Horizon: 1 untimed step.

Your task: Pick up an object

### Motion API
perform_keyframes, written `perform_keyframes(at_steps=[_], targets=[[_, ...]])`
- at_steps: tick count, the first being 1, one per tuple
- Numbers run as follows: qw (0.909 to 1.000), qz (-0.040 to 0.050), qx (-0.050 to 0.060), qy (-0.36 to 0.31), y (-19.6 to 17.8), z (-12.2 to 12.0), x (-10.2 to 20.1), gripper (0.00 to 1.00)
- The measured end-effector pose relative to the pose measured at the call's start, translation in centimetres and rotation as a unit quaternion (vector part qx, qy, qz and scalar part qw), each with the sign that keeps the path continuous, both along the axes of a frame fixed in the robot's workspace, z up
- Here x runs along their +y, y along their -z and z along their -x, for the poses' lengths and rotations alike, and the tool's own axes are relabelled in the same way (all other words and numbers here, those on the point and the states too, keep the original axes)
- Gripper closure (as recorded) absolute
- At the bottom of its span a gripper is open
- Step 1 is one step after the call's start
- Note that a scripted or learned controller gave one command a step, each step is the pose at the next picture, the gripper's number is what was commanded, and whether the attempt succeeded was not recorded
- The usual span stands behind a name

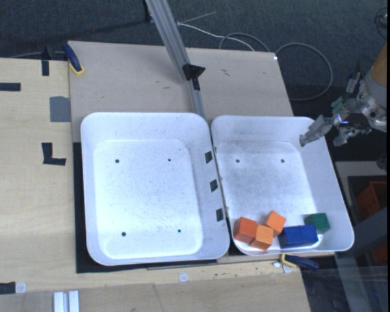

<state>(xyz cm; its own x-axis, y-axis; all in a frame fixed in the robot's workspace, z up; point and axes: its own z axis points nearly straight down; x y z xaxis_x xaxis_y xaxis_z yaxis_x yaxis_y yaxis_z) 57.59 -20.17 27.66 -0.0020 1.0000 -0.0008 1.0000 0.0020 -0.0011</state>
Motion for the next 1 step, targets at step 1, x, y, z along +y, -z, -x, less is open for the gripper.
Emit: perform_keyframes(at_steps=[1], targets=[[1.0, 0.0, -0.001, 0.001, -2.63, 2.86, -0.78, 0.0]])
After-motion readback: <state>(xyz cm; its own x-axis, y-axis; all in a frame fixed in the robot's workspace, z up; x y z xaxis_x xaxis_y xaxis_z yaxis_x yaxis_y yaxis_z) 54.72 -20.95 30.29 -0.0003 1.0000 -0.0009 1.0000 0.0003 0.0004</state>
